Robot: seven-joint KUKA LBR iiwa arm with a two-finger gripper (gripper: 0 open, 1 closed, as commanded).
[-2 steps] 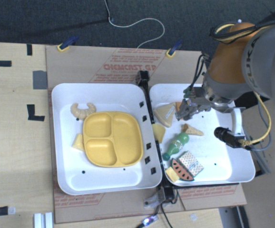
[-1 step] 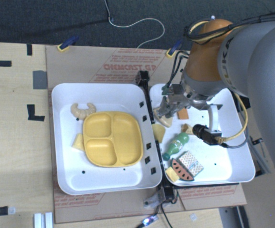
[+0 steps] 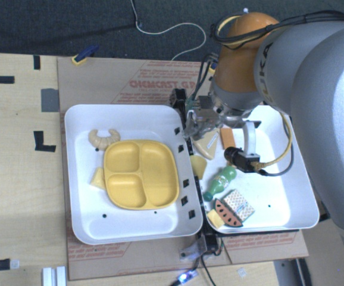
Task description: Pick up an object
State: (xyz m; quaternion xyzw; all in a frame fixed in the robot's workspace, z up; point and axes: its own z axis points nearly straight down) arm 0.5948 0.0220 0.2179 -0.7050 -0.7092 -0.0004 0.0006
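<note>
Cheese wedge [image 3: 206, 143] beneath claw [image 3: 203, 127] (touching?)

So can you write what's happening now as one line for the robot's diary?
claw: over right bin's left end | green bottle: lying in right bin | yellow plate: in left bin

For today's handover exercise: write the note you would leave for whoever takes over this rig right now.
End effector: low over the right bin's left edge, above a pale wedge; grip state unclear.
Right bin: orange block, green bottle, watermelon slice, patterned packet.
Left bin: yellow divided plate, croissant.
Done: nothing visibly lifted.
Left: grasp one object and raise it.
</note>
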